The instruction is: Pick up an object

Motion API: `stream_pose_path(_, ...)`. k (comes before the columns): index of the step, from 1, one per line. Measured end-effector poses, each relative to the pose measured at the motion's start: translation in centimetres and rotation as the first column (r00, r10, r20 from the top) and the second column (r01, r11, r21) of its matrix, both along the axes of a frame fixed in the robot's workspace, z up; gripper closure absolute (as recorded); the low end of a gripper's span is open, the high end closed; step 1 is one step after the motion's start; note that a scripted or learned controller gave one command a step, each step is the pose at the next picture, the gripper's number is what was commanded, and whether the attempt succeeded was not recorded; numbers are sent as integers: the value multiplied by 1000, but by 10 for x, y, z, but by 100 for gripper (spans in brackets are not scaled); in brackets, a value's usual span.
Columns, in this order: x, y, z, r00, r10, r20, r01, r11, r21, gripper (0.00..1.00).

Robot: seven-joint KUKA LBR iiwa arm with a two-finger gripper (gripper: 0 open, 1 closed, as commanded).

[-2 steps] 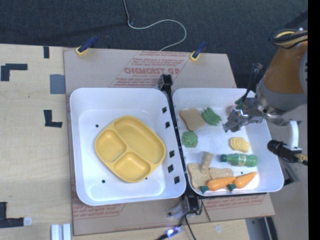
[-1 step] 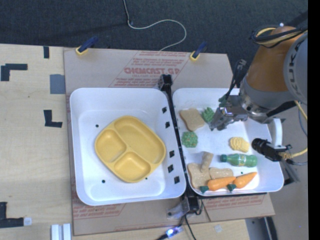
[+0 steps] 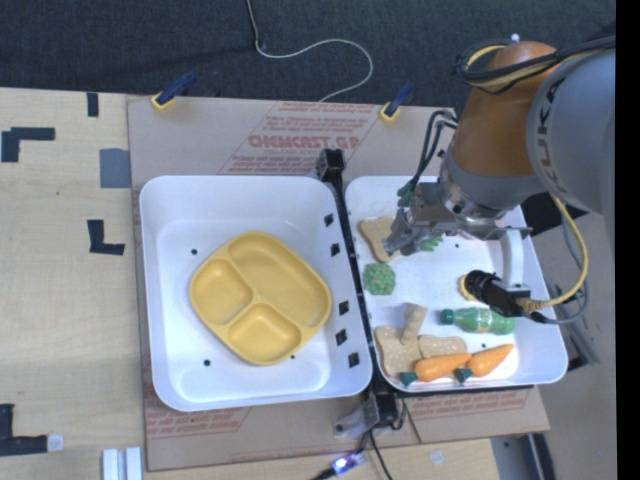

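My gripper (image 3: 408, 234) hangs low over the back left of the right bin (image 3: 545, 368), beside a tan toast-shaped piece (image 3: 374, 234). A small green leafy item (image 3: 432, 241) peeks out just under the gripper's right side. In front of it lies a green broccoli floret (image 3: 379, 278). Toward the bin's front are a green bottle (image 3: 481, 319), an orange carrot (image 3: 466, 364) and several tan bread-like pieces (image 3: 411, 322). A yellow item (image 3: 466, 287) is partly hidden behind the wrist's fittings.
The left bin (image 3: 160, 218) holds a yellow divided plate (image 3: 260, 296). A black divider (image 3: 346, 258) with clips runs between the two bins. The arm's bulk covers the back right of the right bin.
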State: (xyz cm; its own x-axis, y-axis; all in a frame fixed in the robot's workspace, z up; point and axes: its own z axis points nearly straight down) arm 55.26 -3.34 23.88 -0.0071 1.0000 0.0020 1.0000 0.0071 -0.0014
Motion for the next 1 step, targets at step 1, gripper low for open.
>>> stream_pose_path(1,0,44,-5,1000,-1,-1,1,1000,-1,100)
